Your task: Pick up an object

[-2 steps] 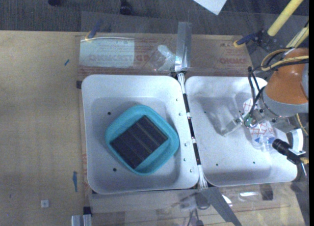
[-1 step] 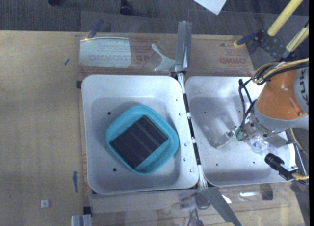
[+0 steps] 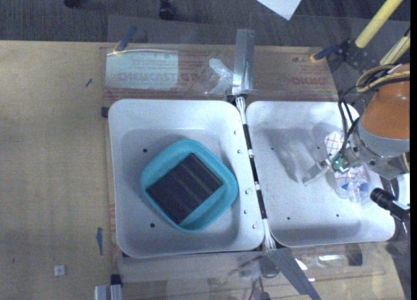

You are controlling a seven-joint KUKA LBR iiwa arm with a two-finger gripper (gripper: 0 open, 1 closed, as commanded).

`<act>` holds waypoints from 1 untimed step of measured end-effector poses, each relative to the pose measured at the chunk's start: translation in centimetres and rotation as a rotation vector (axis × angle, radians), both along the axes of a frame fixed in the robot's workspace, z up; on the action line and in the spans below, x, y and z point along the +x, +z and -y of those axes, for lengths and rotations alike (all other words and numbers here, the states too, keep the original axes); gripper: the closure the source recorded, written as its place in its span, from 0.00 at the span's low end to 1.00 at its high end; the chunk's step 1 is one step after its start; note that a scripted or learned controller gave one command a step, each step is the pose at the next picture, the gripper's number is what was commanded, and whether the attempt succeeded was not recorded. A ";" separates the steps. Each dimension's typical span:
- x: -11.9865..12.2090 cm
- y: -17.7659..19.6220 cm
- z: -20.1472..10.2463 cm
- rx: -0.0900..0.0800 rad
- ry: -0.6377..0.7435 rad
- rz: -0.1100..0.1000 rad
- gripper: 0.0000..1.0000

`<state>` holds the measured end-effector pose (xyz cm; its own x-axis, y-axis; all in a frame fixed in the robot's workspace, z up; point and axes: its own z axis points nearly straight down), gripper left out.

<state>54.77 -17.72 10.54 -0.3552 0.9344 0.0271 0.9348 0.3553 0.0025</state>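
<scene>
Two bins sit side by side on the surface [image 3: 45, 162], their inner rims touching along the middle. In the left bin [image 3: 124, 122] lies a container [image 3: 189, 184], turned at a slant, with a ridged slab [image 3: 182, 186] resting inside it. In the right bin [image 3: 287, 220] a crumpled packet [image 3: 346, 176] lies near the right wall, with the arm [image 3: 386, 119] reaching in above it from the right. Behind the bins a flat wrapped sheet [image 3: 142, 70] lies on the surface, and a metal bracket [image 3: 244, 60] stands behind the seam between them.
</scene>
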 end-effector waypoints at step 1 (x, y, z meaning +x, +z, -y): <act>2.8 -0.9 -0.2 0.010 -0.063 0.008 0.00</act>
